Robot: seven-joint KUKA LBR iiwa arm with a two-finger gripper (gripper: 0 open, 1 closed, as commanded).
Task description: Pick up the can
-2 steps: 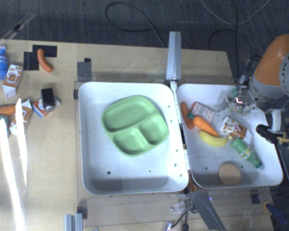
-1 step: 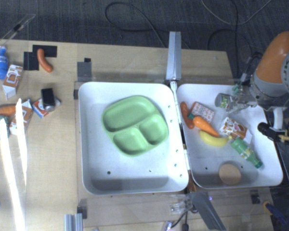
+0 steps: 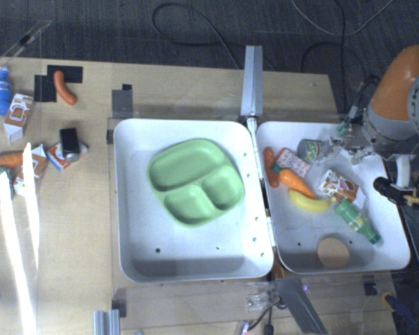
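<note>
Can (image 3: 311, 149): lies on its side near the far wall of the right bin (image 3: 398, 257), beside a carton (image 3: 293, 163).
Gripper (image 3: 349, 139): just right of the can; whether it grips anything cannot be told.
Left bin (image 3: 136, 243): holds a green tray (image 3: 195, 181).

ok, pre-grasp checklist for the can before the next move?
1. can located, lying in the right bin's far corner: ok.
2. hand near the can, just to its right: ok.
3. hand open or shut: cannot tell.
4. can between the fingers: not ok, not seen there.
5. Clearance: snack packet and carrot crowd the can's near side: not ok.
6. green tray sits in the left bin, out of the way: ok.
</note>
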